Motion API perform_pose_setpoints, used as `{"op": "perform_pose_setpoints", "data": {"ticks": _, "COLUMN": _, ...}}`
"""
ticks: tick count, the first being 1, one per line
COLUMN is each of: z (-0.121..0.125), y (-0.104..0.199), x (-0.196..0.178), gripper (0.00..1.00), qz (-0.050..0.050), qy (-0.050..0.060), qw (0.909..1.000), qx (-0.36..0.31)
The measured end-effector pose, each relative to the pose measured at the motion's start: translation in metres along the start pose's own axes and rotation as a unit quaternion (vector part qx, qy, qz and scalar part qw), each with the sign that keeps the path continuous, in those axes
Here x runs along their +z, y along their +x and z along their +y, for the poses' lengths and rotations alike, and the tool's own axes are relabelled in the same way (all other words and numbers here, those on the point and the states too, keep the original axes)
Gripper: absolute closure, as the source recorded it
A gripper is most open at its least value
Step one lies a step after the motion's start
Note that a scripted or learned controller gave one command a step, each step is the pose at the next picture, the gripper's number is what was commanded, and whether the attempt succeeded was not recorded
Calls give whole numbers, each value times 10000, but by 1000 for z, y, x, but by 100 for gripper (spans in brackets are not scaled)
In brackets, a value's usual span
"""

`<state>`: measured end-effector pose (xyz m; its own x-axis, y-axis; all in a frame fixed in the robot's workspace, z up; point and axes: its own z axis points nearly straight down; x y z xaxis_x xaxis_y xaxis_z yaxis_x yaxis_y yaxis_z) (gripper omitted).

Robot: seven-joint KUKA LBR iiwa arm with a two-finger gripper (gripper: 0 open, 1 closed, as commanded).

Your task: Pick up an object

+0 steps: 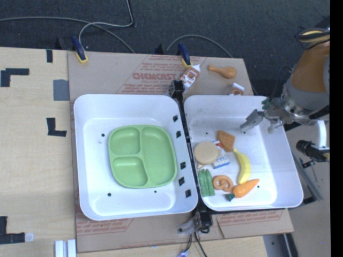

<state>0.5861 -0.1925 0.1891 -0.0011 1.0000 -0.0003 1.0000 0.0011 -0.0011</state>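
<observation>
Yellow banana, below-left of claw

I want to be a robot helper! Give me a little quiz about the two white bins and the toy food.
1. True or false: the green plate lies in the left bin.
2. Which toy lies nearest the front edge of the right bin? A) banana B) carrot C) round cookie
3. Fill in: the gripper hangs over the ____ bin, with nothing in it.

Key: 1 true; 2 B; 3 right.
</observation>
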Motion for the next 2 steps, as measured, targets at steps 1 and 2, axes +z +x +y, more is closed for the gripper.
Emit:
{"op": "perform_pose_setpoints", "data": {"ticks": 1, "z": -4, "y": 42, "x": 92, "gripper": 0, "qz": -4, "qy": -27, "qw": 10000, "qx": 0}}
{"op": "perform_pose_setpoints", "data": {"ticks": 2, "z": -45, "y": 28, "x": 98, "gripper": 0, "qz": -9, "qy": -102, "qw": 9999, "qx": 3}}
